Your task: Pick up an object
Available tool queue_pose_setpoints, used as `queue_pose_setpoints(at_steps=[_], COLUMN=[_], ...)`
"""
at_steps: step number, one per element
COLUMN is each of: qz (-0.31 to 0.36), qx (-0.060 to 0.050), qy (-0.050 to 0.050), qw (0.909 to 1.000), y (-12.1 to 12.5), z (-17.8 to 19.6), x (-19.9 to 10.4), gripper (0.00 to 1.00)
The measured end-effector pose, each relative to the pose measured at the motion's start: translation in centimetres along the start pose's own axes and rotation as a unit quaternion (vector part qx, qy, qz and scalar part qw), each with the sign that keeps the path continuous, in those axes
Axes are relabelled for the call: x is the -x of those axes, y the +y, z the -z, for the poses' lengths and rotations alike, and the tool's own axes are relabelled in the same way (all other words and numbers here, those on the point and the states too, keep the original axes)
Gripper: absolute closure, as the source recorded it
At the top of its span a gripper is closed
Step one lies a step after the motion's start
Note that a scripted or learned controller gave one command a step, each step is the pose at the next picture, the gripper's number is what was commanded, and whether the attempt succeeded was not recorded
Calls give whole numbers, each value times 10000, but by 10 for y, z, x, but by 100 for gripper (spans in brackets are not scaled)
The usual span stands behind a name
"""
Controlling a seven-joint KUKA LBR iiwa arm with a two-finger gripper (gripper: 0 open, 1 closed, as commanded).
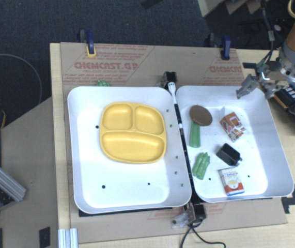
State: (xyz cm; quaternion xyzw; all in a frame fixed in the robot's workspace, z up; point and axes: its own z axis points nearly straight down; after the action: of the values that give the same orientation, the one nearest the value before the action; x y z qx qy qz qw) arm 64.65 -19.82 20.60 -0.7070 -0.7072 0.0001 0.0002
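- Camera view: the grey two-finger gripper [246, 88] hangs at the upper right of the frame over the right white bin's [276, 138] far rim, fingers apart, nothing between them.
- Candidates lie lower in that bin: brown oval disc [201, 115], small black block [229, 154], green ridged piece [201, 165]; the block sits apart from its neighbours, so I'd descend squarely there.

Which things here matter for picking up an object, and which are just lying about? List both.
Job:
claw
round brown disc
red-and-white packet
black block
green stick
ridged green piece
orange-and-white carton

Lying about:
yellow divided plate
blue clamps
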Motion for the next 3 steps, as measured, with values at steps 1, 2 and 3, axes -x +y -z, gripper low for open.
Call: queue_pose_setpoints(at_steps=[1,2,3], qz=[3,-6,23], qx=[-53,-41,20], qy=[23,22,-2], qw=[10000,10000,10000], y=[-28,-105,-72], z=[-129,-121,-121], x=[-30,-67,-107], gripper=[0,0,0])
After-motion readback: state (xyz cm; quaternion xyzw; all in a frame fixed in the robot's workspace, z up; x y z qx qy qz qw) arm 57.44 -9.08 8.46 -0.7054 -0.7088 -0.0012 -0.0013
